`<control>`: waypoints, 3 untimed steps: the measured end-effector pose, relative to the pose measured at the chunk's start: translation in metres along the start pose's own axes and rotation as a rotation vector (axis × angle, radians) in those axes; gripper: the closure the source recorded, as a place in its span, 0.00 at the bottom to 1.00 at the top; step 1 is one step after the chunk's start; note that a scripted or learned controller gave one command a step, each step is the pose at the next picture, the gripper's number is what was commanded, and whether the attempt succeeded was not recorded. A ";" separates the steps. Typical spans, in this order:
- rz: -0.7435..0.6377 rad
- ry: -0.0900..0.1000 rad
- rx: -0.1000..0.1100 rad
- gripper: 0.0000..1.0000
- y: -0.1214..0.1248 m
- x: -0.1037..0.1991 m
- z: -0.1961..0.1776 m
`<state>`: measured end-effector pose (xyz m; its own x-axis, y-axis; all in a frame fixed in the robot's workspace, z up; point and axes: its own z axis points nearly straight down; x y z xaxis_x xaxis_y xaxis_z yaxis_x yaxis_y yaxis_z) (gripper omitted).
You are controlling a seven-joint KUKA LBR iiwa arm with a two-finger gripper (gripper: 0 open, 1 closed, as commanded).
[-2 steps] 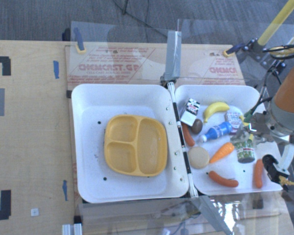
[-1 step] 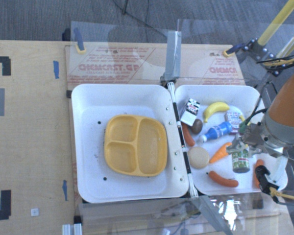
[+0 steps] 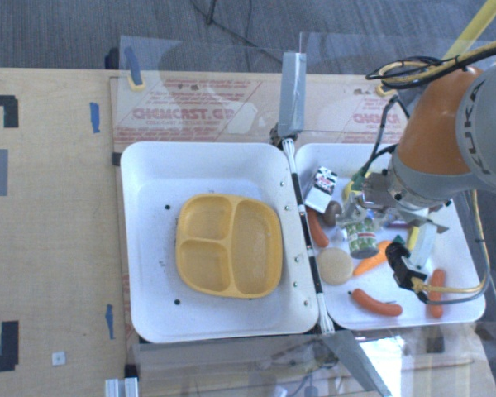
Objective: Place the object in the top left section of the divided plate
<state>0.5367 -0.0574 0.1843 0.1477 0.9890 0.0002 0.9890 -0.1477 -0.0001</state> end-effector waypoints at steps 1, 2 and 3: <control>-0.064 -0.001 0.000 1.00 0.050 -0.022 0.000; -0.257 0.000 0.002 1.00 0.016 0.042 0.000; -0.256 0.000 0.001 0.00 0.016 0.042 0.000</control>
<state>0.5586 -0.0181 0.1845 -0.1079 0.9942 0.0007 0.9942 0.1079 -0.0015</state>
